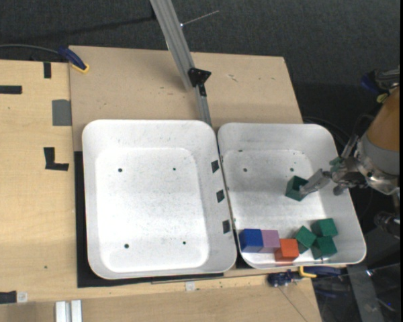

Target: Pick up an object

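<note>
Nearest the camera, along the front wall of the right bin [258, 136], sits a cluster of small blocks: a blue block [251, 239], a lilac block [271, 239] and an orange block [287, 249] pressed close together, then three green blocks [320, 238] bunched toward the corner. They look like hard little cubes, light and stiff, with flat faces that should take a squeeze without giving. Packed as they are, I judge them awkward to reach; my fingers would need room on two opposite faces.

Further back, near the middle of the same bin, a dark green block [295, 189] lies alone and tilted, well apart from the cluster. My pincer [314, 183] is right at it, one grey finger touching or just over its right side. I cannot tell whether my fingers are spread or closed, nor whether the block sits between them. This lone one seems the better choice: flat opposite sides, taken low and square so it does not squirt out.

Beyond, the left bin [94, 139] lies alongside.
</note>
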Robot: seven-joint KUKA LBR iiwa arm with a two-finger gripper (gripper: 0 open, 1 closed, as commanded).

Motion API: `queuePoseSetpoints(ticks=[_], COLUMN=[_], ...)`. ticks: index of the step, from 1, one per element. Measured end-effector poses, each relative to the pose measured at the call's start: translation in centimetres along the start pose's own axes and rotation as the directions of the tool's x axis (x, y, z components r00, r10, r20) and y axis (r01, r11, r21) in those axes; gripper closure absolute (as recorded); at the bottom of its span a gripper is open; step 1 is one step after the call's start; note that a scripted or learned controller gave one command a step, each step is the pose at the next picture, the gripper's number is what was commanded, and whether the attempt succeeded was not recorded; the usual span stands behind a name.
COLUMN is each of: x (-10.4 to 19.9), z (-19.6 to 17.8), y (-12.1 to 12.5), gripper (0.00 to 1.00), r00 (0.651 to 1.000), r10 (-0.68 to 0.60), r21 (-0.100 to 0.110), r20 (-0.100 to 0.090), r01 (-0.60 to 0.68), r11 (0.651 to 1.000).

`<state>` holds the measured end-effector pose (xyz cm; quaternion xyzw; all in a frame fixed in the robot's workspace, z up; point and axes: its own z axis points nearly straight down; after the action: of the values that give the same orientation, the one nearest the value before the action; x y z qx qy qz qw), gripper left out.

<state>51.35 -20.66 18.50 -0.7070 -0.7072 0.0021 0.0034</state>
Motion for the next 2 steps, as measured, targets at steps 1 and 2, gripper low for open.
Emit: queuePoseSetpoints(ticks=[1,2], x=[0.7,0.8], z=[4.8,9.5], y=[0.5,0.4], gripper=[0.00,0.00], r00=[1.000,1.000], r10=[-0.002,-0.001], r21=[-0.001,-0.005], r20=[0.000,0.003], r01=[0.002,0.001], r11=[1.000,1.000])
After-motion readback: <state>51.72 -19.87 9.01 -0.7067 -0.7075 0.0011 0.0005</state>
